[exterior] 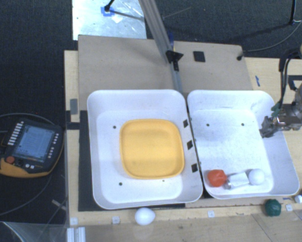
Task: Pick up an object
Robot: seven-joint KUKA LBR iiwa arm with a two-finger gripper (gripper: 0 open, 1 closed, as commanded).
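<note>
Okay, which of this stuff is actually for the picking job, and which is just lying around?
For the job:
gripper, over the right bin
orange-red object in that bin
white ball in that bin
yellow plate in the left bin

Lying about:
white egg shape on the bench
green object
handheld control pendant

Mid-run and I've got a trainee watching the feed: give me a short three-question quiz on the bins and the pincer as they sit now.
1. True or false: the yellow plate lies in the left bin.
2. Which lies nearest the red object in the right bin? A) white ball B) green object C) white egg
3. Fill in: the pincer hovers over the ____ bin's right side.

Key: 1 true; 2 A; 3 right.
</note>
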